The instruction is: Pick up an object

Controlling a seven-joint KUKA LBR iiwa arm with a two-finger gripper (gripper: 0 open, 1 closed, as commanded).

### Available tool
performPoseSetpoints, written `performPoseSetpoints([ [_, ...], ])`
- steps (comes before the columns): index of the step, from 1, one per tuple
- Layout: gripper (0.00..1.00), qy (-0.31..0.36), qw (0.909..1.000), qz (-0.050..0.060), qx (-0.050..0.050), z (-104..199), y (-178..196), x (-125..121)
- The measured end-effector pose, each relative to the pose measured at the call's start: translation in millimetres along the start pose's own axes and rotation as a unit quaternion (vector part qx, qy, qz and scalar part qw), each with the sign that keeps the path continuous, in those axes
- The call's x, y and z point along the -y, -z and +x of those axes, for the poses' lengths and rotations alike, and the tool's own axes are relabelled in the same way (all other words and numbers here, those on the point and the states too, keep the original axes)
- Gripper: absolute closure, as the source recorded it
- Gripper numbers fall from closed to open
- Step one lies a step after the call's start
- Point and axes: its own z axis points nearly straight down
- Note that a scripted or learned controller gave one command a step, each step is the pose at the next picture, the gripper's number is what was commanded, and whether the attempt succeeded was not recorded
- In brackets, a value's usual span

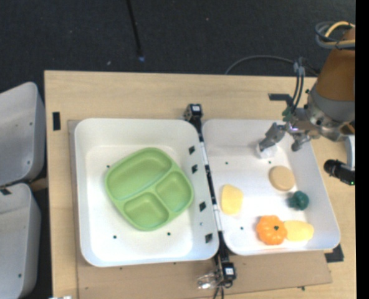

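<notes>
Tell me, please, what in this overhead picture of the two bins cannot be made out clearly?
- Two-finger gripper: small and blurred in the camera view over the right white bin; its opening cannot be read.
- Grey arm with orange band: cut off at the right.
- Small dark green object: too small to identify.
- Pale yellow piece: partly covered by the orange pumpkin-shaped toy.

- The grey KUKA arm with its orange band [338, 73] reached in from the right edge.
- Its wrist angled down and leftward.
- The two-finger metal gripper [283, 139] hung with fingers spread apart, nothing between them.
</notes>
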Motion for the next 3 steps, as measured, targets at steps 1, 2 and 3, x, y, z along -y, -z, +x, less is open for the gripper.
performPoseSetpoints([
  [1, 0.00, -0.001, 1.0000, 0.002, 0.000, -4, -63, 1],
  [2, 0.00, -0.002, 1.0000, -0.002, 0.002, -5, -112, 0],
  [3, 1.00, -0.004, 1.0000, -0.004, 0.002, -7, -98, -1],
])
